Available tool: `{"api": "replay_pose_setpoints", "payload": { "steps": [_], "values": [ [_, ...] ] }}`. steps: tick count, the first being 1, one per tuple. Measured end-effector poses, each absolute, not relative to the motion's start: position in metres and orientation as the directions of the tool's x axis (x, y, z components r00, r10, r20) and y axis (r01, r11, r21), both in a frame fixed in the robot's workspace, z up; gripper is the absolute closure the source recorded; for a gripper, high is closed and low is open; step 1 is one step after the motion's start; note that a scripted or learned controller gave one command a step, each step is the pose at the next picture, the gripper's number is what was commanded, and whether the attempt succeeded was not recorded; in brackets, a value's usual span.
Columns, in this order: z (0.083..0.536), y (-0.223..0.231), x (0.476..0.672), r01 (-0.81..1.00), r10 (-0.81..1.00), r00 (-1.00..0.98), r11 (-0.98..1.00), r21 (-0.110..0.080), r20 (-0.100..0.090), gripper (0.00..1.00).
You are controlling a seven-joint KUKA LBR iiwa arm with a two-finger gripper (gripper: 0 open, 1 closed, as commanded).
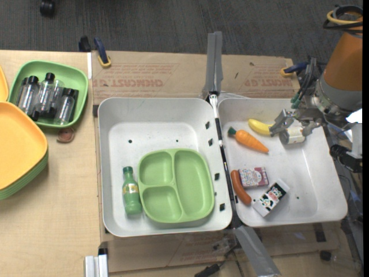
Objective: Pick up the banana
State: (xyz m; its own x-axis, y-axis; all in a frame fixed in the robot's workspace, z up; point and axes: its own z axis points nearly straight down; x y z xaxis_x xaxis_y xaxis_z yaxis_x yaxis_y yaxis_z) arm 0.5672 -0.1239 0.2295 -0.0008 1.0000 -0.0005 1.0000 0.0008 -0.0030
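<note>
upside-down red print on the cardboard sheet (173,77) (seemingly "CHEMCYZT"), repeated, small box labels unreadable

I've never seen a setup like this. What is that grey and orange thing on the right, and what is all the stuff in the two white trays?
That is a robot arm, seen by one camera fixed above the bench. Its gripper, a two-finger claw, hangs over the right bin, right beside the banana it is meant to pick up. Also there: a toy carrot, a sausage, a pink packet and a small black-and-white carton. The left bin holds a green divided plate and a green bottle. I cannot tell whether anything is gripped.
</note>
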Motion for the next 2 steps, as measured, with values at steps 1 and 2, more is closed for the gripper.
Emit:
{"api": "replay_pose_setpoints", "payload": {
  "steps": [1,2],
  "values": [
    [0.1630,-0.1462,0.5959,0.992,0.992,0.124,-0.124,-0.004,0.000,0.00],
    [0.1715,-0.1477,0.5957,0.992,0.992,0.127,-0.127,-0.004,0.000,1.00]
  ]
}}
